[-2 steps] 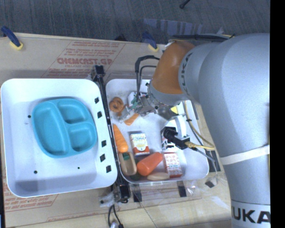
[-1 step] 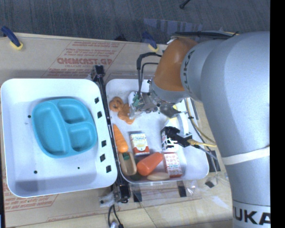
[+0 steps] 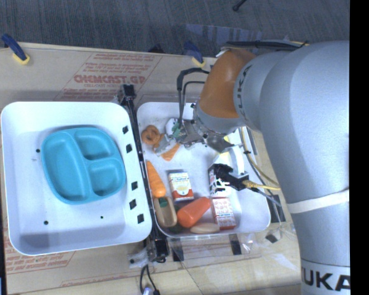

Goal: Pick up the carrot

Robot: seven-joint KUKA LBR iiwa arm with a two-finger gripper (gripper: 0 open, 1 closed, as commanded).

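On cardboard-topped bench (image 3: 80, 66), two white bins (image 3: 24, 226)

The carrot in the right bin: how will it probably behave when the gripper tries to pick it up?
The carrot looks like a smooth, tapered plastic toy, so it is probably stiff and light, and may slip between fingers. Its round shape suggests it could roll, though it lies along the right bin's left wall, which may stop that. The small carton beside it leaves little room.
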